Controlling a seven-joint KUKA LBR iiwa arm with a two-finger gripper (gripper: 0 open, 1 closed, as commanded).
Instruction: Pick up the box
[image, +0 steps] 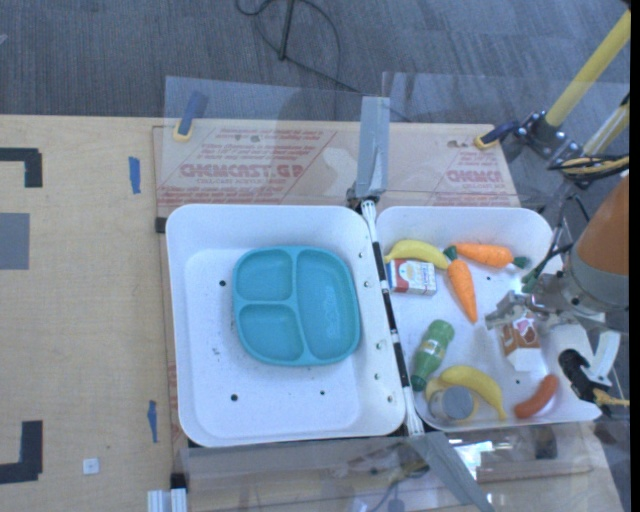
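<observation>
Teal divided plate (297, 304) in left bin (190, 300); bananas, carrots, green bottle (432, 350) in right.

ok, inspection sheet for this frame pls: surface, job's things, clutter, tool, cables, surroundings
Surface: two shallow white bins side by side, left bin, right bin, on a light wooden bench.
Job's things: small red and white carton box lies in the right bin's near-left part, beside a yellow banana; nothing grips it.
Clutter: teal three-compartment plate in the left bin; two orange carrots, green bottle, second banana, red sausage, small brown packet in the right bin.
Tool: tool over the right bin's right side, by the brown packet; finger state unclear.
Cables: black cable on the floor.
Surroundings: grey carpet, yellow pole.
</observation>
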